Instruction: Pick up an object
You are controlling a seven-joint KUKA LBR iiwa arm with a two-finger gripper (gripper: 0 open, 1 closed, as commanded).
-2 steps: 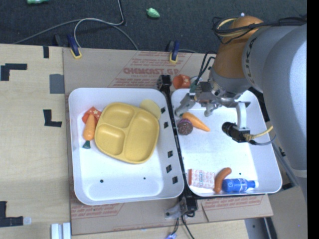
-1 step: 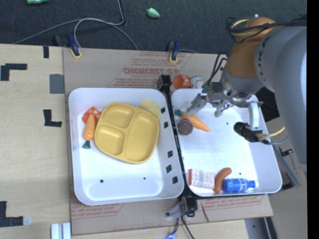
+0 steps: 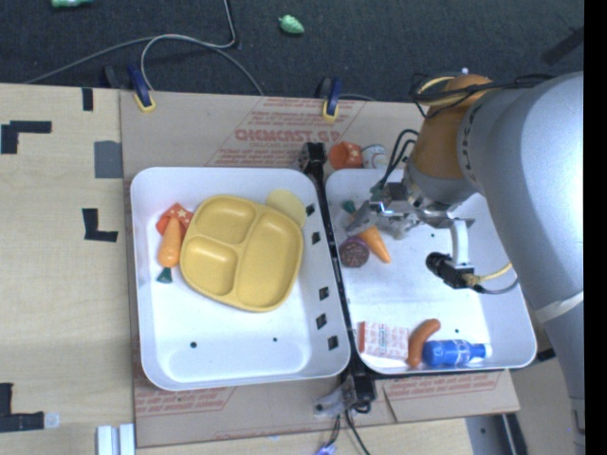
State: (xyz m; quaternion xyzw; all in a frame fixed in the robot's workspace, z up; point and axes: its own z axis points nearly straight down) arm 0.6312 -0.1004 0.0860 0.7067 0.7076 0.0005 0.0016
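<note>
- Nearest to you, at the front edge of the right bin point(image 3: 493, 349), you see a blue bottle point(image 3: 453, 353) lying on its side. An orange sausage-like piece point(image 3: 422, 340) lies just beside it, and a flat red and white packet point(image 3: 383, 340) is to the left of both.
- In the left bin point(image 3: 228, 368) you find a yellow divided tray point(image 3: 242, 252), a little tilted, which takes most of the upper half. Its compartments hold nothing that you can see.
- At the left side of this tray lie a small carrot point(image 3: 170, 245) and a red piece point(image 3: 175, 218), close together. A pale yellow thing point(image 3: 285, 203) comes out from behind the upper right corner of the tray.
- In the middle of the right bin, near the dividing wall, a dark round object point(image 3: 354, 251) and an orange carrot point(image 3: 377, 245) lie just beside each other.
- The gripper point(image 3: 379, 209) is low over this bin, directly above these two things. You cannot tell how its tool stands, and nothing shows as held.
- Behind the bins, a red-orange thing point(image 3: 345, 154) rests on the cardboard.
</note>
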